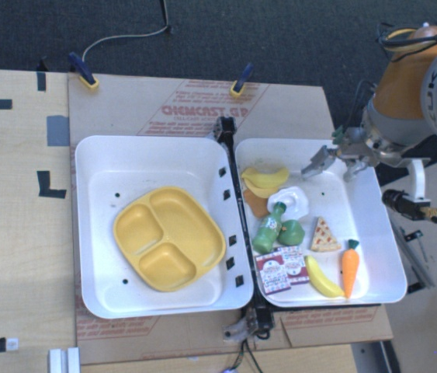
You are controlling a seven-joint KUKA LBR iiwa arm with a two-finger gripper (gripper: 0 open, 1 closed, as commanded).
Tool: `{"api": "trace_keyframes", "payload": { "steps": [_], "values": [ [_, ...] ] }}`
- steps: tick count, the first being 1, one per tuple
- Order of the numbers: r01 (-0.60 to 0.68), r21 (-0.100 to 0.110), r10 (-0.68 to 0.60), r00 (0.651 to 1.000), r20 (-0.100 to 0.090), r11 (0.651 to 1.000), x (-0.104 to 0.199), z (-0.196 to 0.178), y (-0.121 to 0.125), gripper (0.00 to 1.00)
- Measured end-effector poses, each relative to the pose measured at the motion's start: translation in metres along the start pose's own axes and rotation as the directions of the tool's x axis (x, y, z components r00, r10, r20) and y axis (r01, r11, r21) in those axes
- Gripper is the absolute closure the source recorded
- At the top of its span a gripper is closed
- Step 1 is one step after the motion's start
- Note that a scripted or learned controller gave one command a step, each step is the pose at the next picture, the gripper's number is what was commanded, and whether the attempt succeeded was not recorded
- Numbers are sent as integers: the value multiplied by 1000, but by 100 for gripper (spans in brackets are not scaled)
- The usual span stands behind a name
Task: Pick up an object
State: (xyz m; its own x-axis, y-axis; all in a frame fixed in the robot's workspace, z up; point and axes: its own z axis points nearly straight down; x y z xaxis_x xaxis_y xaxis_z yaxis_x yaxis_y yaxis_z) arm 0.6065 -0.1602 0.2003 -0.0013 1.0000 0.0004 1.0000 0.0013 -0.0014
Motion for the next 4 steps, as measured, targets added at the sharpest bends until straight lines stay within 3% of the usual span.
{"api": "trace_keyframes", "payload": {
  "steps": [1, 2, 3, 4],
  "values": [
    [1, -5, -1, 1000, 2, 1000, 4, 113, 44, 0],
    [1, 5, -1, 1000, -2, 1000, 63, 115, 62, 0],
    [2, 16, -2, 1000, -2, 1000, 62, 107, 59, 100],
    [1, 12, -1, 1000, 0, 1000, 62, 107, 60, 0]
  ]
}}
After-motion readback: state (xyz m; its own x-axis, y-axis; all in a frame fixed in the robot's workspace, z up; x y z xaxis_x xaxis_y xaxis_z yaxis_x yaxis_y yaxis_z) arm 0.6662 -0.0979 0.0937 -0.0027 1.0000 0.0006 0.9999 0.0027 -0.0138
